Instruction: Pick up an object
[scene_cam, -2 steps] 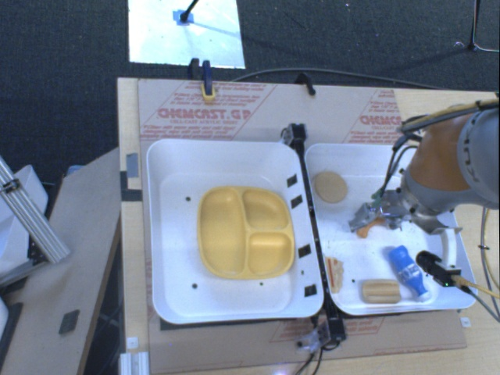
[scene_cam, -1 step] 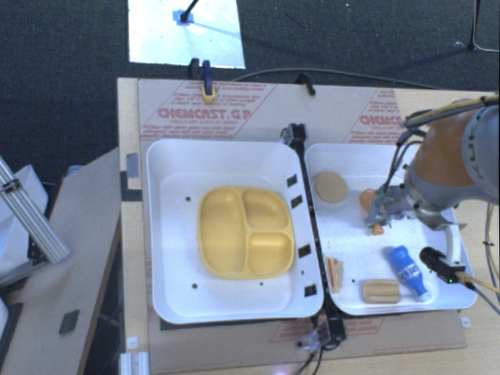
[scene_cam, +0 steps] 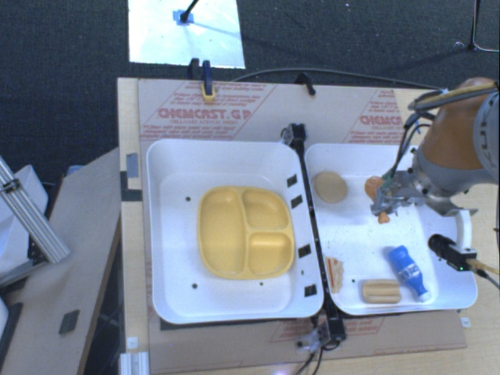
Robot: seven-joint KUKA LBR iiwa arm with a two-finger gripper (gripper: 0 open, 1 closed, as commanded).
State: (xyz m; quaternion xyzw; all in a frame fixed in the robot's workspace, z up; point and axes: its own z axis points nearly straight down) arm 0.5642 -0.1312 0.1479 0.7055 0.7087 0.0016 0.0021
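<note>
Nearest lay a bun (scene_cam: 380, 291) beside a blue bottle (scene_cam: 408, 271) in the right bin (scene_cam: 355, 303). Above an orange object (scene_cam: 374, 186), the gripper (scene_cam: 385, 206) hovered, finger state unclear; descending and closing seemed next.

The right bin (scene_cam: 449, 299) is crowded. A tan disc (scene_cam: 330, 187) lies near its left wall, and an orange piece (scene_cam: 375, 186) just beside the pincer (scene_cam: 384, 207). Along the front lie a striped piece (scene_cam: 334, 272), a bread roll (scene_cam: 381, 291) and a blue bottle (scene_cam: 408, 270), close together. The bin's middle looks open. A yellow divided plate (scene_cam: 246, 231) takes up most of the left bin (scene_cam: 168, 209), leaving open margins.
</note>
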